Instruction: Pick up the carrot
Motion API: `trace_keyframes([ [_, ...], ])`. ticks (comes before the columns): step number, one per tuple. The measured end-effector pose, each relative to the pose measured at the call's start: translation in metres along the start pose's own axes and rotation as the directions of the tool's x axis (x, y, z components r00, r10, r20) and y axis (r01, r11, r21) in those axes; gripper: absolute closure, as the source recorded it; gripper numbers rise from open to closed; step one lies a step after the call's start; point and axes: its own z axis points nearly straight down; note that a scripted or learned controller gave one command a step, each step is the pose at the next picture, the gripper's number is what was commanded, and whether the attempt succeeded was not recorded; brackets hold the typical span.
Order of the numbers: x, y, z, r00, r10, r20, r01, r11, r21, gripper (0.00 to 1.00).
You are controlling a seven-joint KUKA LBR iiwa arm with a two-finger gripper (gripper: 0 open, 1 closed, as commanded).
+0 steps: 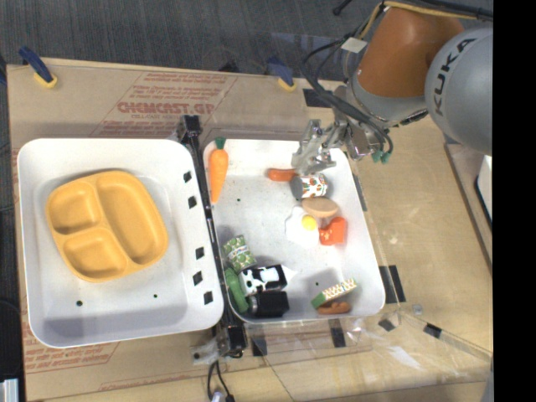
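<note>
Carrot [218, 168] is the target, and it lies well off to the left of the fingers in the camera view, along the left wall of the right bin [368, 249], its green top toward the far rim and its orange tip pointing at the near side. It lies clear of the other toys, touching only the bin wall or sitting just beside it. The gripper [311, 156] hangs over the far right part of the same bin, its metal fingers [303, 153] pointing down and, as far as the slanted view lets me judge, parted by a small gap with nothing between them. Just below the fingers sit a small orange sausage-like piece [281, 174] and a little printed can [313, 186]; further toward the near side lie a fried egg toy [306, 223] and a red block [334, 231].

Reaching is the step in hand, I judge. To do it well, travel left at this height, above the sausage-like piece, and stop over the carrot's thick middle. Turn the wrist so the fingers close across the carrot's width, not along its length. Open wide before descending, since the bin wall crowds one side and a finger may catch it.
</note>
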Motion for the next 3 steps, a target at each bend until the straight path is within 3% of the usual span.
trace_keyframes([
  [1,-0.013,0.011,-0.031,0.969,0.246,-0.007,-0.246,0.969,0.001,1.0],
  [2,0.006,0.011,-0.103,0.889,0.459,-0.003,-0.459,0.889,0.004,1.0],
  [3,-0.003,0.012,-0.07,0.85,0.526,-0.014,-0.526,0.85,0.006,1.0],
])
